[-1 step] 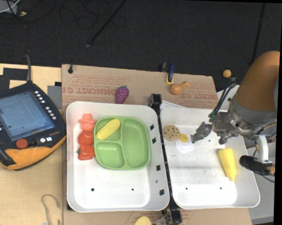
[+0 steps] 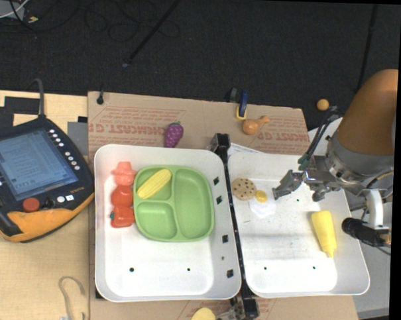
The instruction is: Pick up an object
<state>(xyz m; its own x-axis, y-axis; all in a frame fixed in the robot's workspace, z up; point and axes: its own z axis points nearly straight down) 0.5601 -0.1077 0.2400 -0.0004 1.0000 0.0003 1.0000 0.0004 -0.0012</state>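
Likely target: cookie (image 2: 243, 187), round, tan with dark specks, flat on the floor of the right bin (image 2: 295, 273), far-left part, close to the divider wall. Just right of it a small white-and-yellow piece (image 2: 261, 197), maybe a toy egg, nearly touching. Yellow bottle-shaped toy (image 2: 324, 232) lies near the bin's right side, well apart from both.

Gripper (image 2: 287, 185) hovers right of the egg piece, over the bin; cannot tell if it is apart or together, nothing visibly in it.

Risks, judging from here: the cookie is flat and thin, so a pinch may slide off or scrape the floor; the egg piece sits so close it could get nudged or grabbed instead; the divider wall leaves little room on the cookie's left.

Left bin (image 2: 156, 267) holds green plate (image 2: 178, 211) with corn (image 2: 153, 182), red and pink toys (image 2: 122, 196) beside it.
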